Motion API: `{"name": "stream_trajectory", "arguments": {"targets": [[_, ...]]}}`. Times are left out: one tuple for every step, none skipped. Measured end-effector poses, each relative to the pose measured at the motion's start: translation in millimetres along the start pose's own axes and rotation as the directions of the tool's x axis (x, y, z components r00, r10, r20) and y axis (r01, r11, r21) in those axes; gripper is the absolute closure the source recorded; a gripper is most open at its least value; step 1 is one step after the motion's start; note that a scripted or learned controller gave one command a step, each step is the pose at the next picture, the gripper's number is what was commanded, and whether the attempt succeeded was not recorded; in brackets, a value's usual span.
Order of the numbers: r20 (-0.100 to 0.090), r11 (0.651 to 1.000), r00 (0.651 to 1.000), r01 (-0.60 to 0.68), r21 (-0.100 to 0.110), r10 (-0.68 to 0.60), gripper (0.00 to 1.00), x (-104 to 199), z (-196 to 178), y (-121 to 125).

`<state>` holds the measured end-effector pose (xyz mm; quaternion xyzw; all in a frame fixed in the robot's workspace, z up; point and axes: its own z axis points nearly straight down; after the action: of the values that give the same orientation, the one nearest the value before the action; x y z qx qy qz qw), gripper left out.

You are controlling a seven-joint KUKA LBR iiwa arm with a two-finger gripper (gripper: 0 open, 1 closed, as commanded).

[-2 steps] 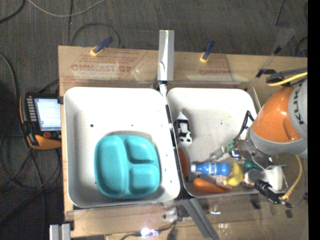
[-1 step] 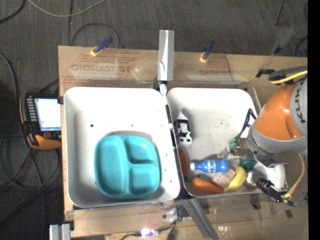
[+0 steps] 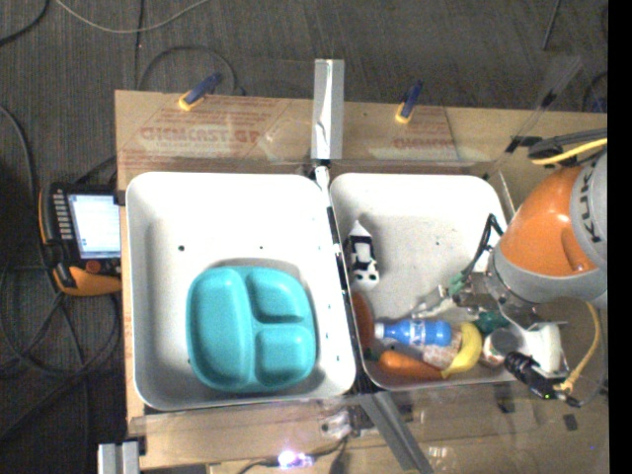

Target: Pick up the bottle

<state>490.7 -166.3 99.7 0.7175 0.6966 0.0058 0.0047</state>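
Note:
The bottle [image 3: 419, 333] lies on its side near the front of the right bin [image 3: 415, 215]. It is clear plastic with a blue and white label, its blue end pointing left. My gripper [image 3: 462, 302] hangs over the bottle's right end, just above and behind it, at the bin's front right. The grey and orange wrist covers the corner behind the gripper. Nothing is visibly lifted off the bin floor.
A yellow banana [image 3: 466, 352] and an orange carrot-like piece [image 3: 407, 365] press against the bottle's front side. A brown item [image 3: 363, 316] lies at its left end. A small black-and-white toy [image 3: 362, 256] stands by the divider. A teal divided plate [image 3: 252, 326] sits in the left bin [image 3: 158, 225].

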Motion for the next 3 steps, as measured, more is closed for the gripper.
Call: {"name": "stream_trajectory", "arguments": {"targets": [[-0.015, 0.962, 0.961, -0.275, -0.006, 0.275, 0.0, -1.7, 4.7, 5.4], [-0.002, 0.96, 0.96, -0.278, -0.004, 0.278, 1.0, -6.6, -0.6, 2.7], [-0.007, 0.962, 0.962, -0.273, -0.001, 0.273, 0.0, -2.5, -0.7, 3.7]]}}
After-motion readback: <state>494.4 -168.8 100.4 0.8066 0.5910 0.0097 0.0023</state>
